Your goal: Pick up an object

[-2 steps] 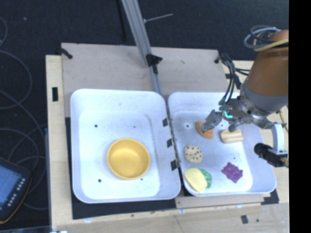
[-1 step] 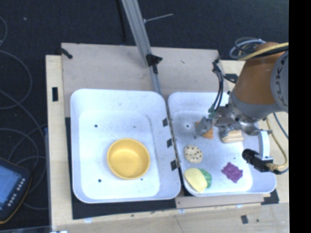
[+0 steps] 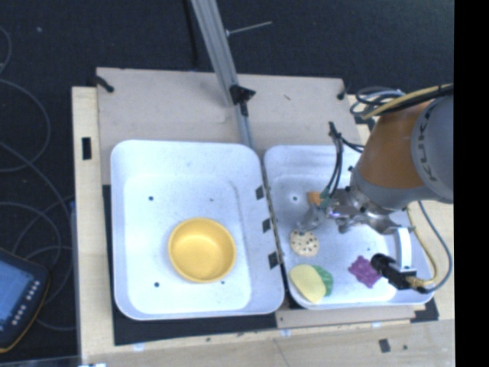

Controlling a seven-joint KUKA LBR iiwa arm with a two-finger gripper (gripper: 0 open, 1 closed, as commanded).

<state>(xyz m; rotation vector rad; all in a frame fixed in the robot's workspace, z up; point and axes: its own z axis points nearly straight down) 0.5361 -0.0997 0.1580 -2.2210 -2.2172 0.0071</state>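
My gripper [image 3: 313,214] hangs low over the middle of the right bin [image 3: 284,163], reaching in from the right. Just below it lies a round beige cookie-like object with dark specks [image 3: 304,243]. A small orange object [image 3: 314,198] shows right beside the gripper's upper edge; I cannot tell whether the two touch. A yellow and green object [image 3: 310,281] lies at the bin's near left corner. A purple object [image 3: 364,271] rests near the front right. Nothing is visibly held.
The left bin [image 3: 145,167] holds a yellow bowl [image 3: 202,249] near its front middle. A slanted metal rail [image 3: 218,44] rises behind the bins. Black cables and a connector [image 3: 393,272] hang off the arm over the right bin's right side.
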